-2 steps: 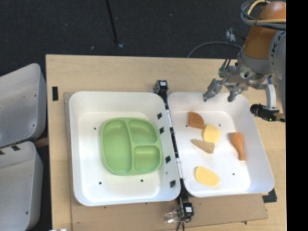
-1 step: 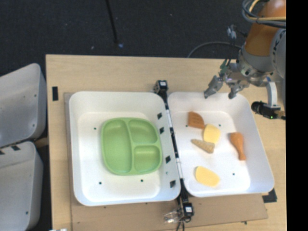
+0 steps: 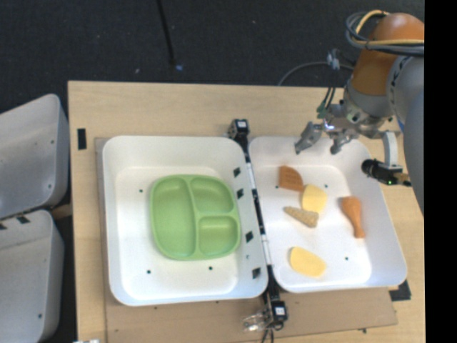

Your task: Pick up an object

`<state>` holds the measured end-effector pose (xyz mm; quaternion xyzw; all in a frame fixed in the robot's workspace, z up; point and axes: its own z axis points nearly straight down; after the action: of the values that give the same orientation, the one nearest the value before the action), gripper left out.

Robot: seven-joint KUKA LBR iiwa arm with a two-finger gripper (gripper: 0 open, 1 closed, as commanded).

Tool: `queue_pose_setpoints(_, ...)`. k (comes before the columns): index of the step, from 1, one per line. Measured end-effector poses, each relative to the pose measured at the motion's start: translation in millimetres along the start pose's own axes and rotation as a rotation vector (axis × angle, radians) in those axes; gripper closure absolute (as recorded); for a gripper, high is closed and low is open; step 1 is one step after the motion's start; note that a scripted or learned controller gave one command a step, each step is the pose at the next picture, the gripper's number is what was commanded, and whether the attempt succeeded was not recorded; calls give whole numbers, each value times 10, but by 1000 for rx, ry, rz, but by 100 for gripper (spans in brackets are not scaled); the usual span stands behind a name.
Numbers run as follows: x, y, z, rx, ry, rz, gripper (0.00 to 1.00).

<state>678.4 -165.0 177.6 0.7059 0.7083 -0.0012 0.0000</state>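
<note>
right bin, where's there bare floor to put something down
In the right bin, the free patches are the near-right floor, bordered by the lower yellow piece and the orange drumstick, and the far strip below the gripper. It is crowded mid-bin, where the brown piece, upper yellow piece and tan cracker cluster.

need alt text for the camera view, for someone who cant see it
A grey robot arm's gripper hovers open above the far edge of the right bin, which holds five food pieces. The left bin holds a green divided tray.
</note>
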Motion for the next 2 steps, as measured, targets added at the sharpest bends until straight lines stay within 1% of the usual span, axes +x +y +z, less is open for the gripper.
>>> queue_pose_setpoints(1,10,-89,585,2,0,3,0)
queue_pose_setpoints(2,-10,-63,716,-8,-1,3,0)
